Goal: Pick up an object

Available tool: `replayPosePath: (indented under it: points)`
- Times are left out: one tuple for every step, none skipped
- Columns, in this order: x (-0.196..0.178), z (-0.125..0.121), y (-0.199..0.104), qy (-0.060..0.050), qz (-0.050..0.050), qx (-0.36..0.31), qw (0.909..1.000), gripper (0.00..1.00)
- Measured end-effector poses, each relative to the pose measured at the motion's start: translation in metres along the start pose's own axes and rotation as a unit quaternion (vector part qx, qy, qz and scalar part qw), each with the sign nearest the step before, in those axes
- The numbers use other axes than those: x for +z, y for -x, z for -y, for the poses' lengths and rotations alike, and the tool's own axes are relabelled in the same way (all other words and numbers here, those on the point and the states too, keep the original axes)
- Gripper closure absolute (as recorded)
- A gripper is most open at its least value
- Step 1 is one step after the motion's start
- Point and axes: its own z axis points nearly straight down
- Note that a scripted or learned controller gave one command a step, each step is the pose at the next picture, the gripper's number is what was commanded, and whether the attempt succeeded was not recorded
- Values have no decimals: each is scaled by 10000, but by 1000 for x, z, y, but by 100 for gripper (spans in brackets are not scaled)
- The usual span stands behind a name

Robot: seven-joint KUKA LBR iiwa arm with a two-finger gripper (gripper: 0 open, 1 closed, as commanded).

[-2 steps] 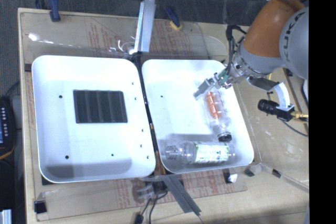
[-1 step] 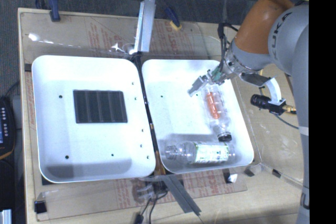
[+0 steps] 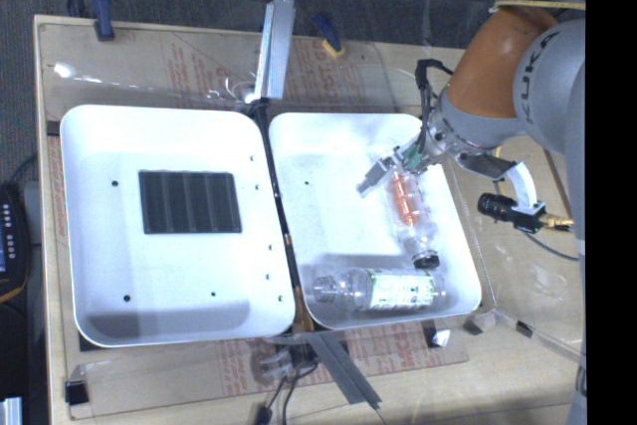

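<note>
My gripper point(image 3: 390, 166) hangs low over the upper middle of the right bin point(image 3: 328, 139). Right below it lies a clear bottle with an orange inside point(image 3: 406, 204), stretched towards the near right, its black cap point(image 3: 426, 261) at the far end from the gripper. The gripper sits at or just above the bottle's upper end; whether it touches the bottle cannot be made out. A second clear bottle with a green and white label point(image 3: 383, 291) lies on its side along the bin's near wall.
The left bin point(image 3: 100, 264) holds a flat black ribbed rectangle point(image 3: 189, 202) near its middle. The arm's orange band point(image 3: 493, 75) and grey wrist stand over the right bin's far right corner. Blue clamps point(image 3: 102, 13) sit on the bench's far edge.
</note>
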Motion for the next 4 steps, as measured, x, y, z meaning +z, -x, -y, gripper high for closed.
replayPosePath:
  points:
    - [79, 32, -15, -3, -4, 574, 9984, 0]
    - [-29, 28, -11, 19, 14, 505, 9987, 0]
    - [26, 1, -1, -4, -7, -27, 10000, 0]
    - [12, 5, -1, 8, 9, 143, 9999, 0]
